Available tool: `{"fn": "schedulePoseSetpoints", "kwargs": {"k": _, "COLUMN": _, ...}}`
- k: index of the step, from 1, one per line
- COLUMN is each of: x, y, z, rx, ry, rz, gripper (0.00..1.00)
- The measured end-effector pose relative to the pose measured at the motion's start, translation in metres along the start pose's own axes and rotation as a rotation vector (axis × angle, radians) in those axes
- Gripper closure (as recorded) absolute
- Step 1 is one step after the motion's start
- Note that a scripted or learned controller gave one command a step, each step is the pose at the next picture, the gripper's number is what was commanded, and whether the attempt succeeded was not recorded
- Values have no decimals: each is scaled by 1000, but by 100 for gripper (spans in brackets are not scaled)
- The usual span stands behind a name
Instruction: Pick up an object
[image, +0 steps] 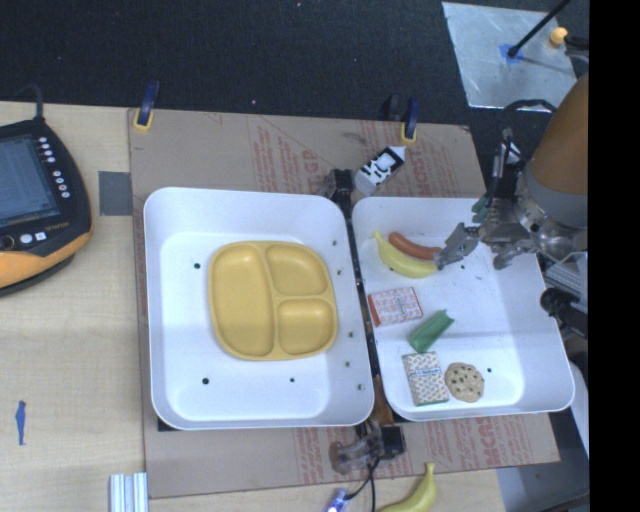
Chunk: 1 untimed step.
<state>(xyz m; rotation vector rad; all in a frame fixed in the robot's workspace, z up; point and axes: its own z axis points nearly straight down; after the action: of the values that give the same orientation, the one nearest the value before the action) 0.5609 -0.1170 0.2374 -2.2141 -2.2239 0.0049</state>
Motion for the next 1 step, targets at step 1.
{"fn": "schedulePoseSetpoints", "kwargs": {"k": 1, "x": 2, "y": 49, "z": 41, "rx": 0, "ry": -3, "rz": -2, "gripper": 0}}
